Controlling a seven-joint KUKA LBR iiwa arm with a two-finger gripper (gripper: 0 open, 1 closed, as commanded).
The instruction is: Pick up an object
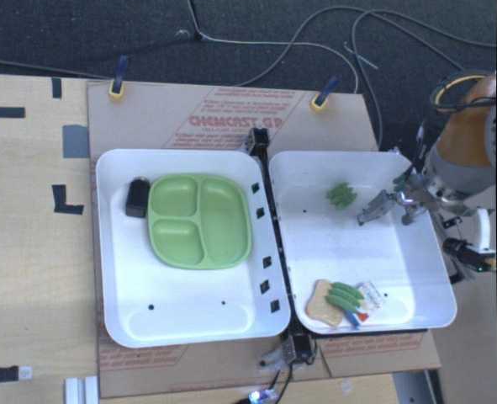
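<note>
The pincer hangs over the right bin with fingers spread and nothing between them. Just beside its tips lies a small green object, the nearest pick; a cluster of items sits farther off by the bin's near wall. Centre the fingers astride the green piece, then descend before closing.

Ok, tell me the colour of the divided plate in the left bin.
Light green. The divided plate shows plainly in the camera view, beside a small black object.
</note>
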